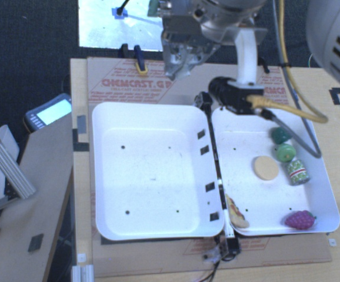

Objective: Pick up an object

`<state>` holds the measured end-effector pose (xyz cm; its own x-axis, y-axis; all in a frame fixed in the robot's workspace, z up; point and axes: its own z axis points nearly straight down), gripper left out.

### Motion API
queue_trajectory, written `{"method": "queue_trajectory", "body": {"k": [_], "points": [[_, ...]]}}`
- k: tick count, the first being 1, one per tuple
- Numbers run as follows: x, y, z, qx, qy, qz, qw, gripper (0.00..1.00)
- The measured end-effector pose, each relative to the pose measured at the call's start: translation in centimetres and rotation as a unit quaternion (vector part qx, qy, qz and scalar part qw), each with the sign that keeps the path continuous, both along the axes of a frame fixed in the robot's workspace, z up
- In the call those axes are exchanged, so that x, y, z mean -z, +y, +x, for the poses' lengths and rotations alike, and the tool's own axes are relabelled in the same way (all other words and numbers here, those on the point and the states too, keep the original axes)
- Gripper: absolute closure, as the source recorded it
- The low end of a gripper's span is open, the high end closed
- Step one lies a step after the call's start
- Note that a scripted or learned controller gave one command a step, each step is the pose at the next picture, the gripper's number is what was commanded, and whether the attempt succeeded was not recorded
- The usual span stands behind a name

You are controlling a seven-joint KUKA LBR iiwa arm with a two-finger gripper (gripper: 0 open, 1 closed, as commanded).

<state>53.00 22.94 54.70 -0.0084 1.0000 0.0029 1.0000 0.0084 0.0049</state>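
Note:
The right bin (240, 151) holds several small objects. A teal lump (280, 135) and a green ball (286, 152) lie near its right wall, with a tan disc (266, 168) and a small patterned can (298, 171) just in front of them. A purple bunch of grapes (300, 219) sits in the front right corner. A yellowish piece (236, 212) rests against the divider at the front left. My gripper (177, 63) hangs high beyond the back rim of the left bin (146, 175), far from all these objects, with nothing seen in it.
A black fitting (232, 94) with a yellow cable (287, 109) reaches over the right bin's back edge. Yellow and black clamps (139, 60) sit on the cardboard behind the left bin. A phone-like device (49, 113) lies on the side table to the left.

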Motion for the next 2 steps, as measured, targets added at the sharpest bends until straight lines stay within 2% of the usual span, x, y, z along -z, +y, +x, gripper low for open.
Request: {"method": "queue_trajectory", "body": {"k": [1,2], "points": [[-1.1,0.0,0.0,-0.002,-0.001,0.0006,1.0000,1.00],[1.3,-5.4,-4.6,0.005,0.003,-0.0015,1.0000,1.00]]}}
